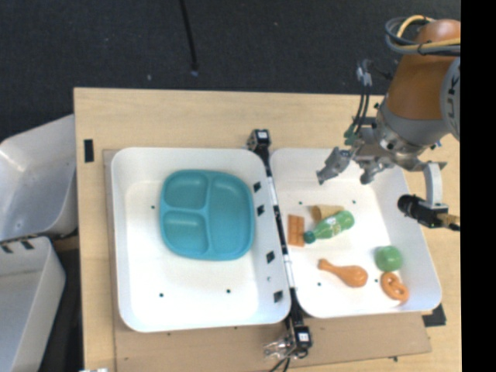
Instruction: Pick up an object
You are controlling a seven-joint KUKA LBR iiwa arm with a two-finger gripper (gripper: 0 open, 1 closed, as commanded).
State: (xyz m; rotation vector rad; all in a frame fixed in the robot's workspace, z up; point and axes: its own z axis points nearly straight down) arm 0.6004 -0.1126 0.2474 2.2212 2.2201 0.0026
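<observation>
My gripper (349, 169) hangs over the far part of the right bin (310, 165), its two grey fingers spread open with nothing between them. Nearer the camera in that bin lie a green bottle (332, 226), an orange-brown block (296, 230) and a tan wedge (324, 211) clustered together. Further forward are an orange drumstick-shaped toy (346, 273), a green ball-like piece (389, 257) and a small orange pretzel-like piece (394, 286). The gripper stands above and behind the bottle, apart from every object.
The left bin (139, 301) bears a teal divided plate (207, 213). A black divider strip (273, 223) runs between the bins. The arm's orange-banded wrist (418, 84) looms at the right over the bench edge.
</observation>
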